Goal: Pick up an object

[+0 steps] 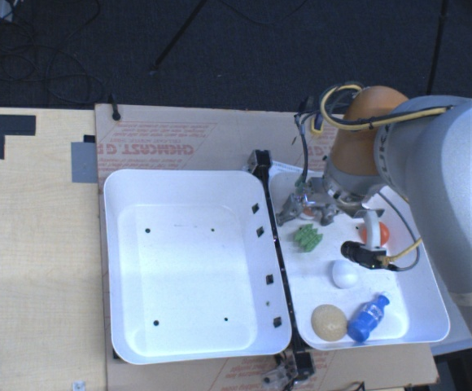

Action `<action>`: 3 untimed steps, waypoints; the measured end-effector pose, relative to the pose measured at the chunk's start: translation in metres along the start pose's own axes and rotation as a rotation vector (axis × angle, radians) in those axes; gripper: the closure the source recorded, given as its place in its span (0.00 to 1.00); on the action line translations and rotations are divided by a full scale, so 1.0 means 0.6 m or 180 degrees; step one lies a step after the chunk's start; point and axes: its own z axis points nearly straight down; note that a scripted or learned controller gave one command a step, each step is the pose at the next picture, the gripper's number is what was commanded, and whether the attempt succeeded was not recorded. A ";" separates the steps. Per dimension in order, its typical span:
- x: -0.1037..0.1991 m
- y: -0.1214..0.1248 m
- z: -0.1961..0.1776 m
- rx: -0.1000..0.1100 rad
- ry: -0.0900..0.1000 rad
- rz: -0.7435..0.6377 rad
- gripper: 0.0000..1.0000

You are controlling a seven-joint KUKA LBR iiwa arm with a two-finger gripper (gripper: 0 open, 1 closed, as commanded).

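Here the grey KUKA arm (431, 177), with its orange band (366, 133), is reaching in from the right over the far end of the right bin (431, 320). Its gripper (308, 210) is hanging low near that bin's far left corner, just above a small green leafy object (307, 238); whether it is open or closed cannot be told, and nothing is visibly sitting in its grasp. An orange object (380, 233) is lying toward the right wall, partly hidden by a black cable fitting (364, 255). A white ball (344, 274) is resting mid-bin. Along the near edge, a tan round object (329, 322) is sitting just beside a blue bottle (368, 318). The left bin (126, 194) is standing alongside, touching the right one.
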 end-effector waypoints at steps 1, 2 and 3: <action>-0.091 -0.068 -0.008 -0.0006 -0.0007 0.0021 0.00; -0.087 -0.065 -0.025 -0.0011 -0.0001 0.0020 1.00; -0.087 -0.065 -0.024 -0.0011 0.0000 0.0022 0.00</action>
